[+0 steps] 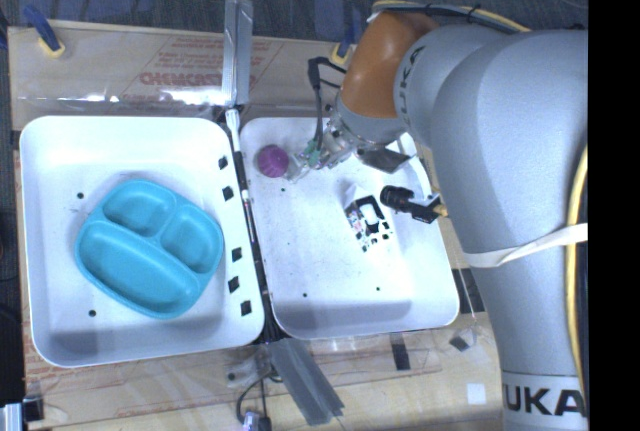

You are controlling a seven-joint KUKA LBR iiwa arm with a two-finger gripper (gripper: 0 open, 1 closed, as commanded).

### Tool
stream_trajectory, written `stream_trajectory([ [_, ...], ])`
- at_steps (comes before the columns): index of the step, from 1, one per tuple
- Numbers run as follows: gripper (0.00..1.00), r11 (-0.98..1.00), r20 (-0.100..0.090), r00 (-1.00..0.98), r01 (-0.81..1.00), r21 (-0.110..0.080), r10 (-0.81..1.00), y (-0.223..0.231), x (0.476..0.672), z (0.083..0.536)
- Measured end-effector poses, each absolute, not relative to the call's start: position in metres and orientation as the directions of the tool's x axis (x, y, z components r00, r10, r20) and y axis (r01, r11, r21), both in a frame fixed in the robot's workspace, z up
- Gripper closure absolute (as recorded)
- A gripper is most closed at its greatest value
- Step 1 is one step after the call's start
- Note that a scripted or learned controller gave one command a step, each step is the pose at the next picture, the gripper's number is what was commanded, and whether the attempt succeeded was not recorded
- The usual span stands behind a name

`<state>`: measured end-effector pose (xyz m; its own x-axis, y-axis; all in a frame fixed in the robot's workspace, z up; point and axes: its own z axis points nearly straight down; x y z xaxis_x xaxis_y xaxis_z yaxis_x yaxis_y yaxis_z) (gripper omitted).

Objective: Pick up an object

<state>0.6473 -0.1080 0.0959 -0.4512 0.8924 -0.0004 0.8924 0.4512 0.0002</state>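
Fingers blur together, so we cannot tell their state, just beside the purple ball at the right bin's far-left corner; it looks light, smooth, best pinched across its middle.

Bulky grey, smooth-shelled robot arm, rounded housings, matte sheen. Glossy orange band wraps the segment above wrist. Thin black cable loops beside the orange band. Pale strap crosses lower housing at slant. White "UKA" lettering visible on grey base. Yellow cable runs along arm's far side. Small metallic two-finger gripper, detail too small to read.
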Motion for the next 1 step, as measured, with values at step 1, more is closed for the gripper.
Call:
stream_trajectory([
  [1, 0.0, 0.222, -0.001, -0.222, 0.975, 0.001, 0.975, -0.1021, 0.6571, 0.0926],
])
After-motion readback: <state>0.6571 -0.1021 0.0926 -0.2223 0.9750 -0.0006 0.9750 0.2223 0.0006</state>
